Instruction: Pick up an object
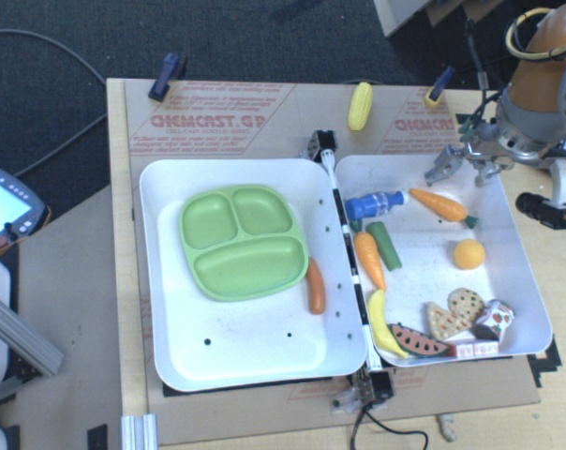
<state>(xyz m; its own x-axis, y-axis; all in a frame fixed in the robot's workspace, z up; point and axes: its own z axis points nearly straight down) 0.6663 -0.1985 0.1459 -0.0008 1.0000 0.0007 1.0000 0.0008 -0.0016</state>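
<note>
My gripper (464,167) hangs open over the far right corner of the right bin (527,279), nothing between its fingers. Just in front of it an orange carrot (439,204) lies at a slant, next to a blue bottle (372,203). Further forward in this bin are a green pickle (386,246), a second carrot (368,261), an orange ball (468,254), a banana (380,324), a watermelon slice (420,342), a cookie (466,302) and a cracker (442,322). The left bin (161,204) holds a green divided plate (244,242) and a sausage (316,287).
A yellow corn cob (360,106) lies on the board behind the bins. Blue clamps (164,76) (439,86) grip the board's far edge. A red and white piece (494,320) sits in the right bin's near right corner. The arm's orange band (543,54) rises at the right.
</note>
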